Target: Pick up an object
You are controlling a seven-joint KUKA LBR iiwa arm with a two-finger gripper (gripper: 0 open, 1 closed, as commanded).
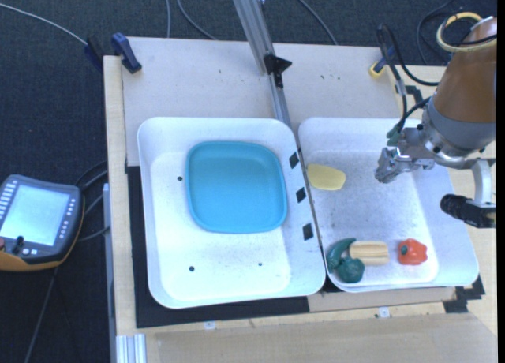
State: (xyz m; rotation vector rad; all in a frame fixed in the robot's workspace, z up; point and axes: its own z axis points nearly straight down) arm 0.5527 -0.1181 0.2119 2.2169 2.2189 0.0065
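Note:
My gripper [388, 166] hangs over the upper middle of the right bin [458, 271], its metal fingers pointing left and down with nothing visible between them. A yellow lemon-shaped piece [326, 177] lies near the bin's left wall, to the left of the gripper. Along the bin's front edge lie a green vegetable [346, 260], a tan bread-like block [369, 252] touching it, and a red tomato-like piece [411, 252].
The left bin [158, 219] holds a blue square plate [237, 186]. A metal pole [251, 16] runs from the top down to the divide between the bins. A teach pendant [35, 219] lies off the bench at left. Cables cross the dark floor behind.

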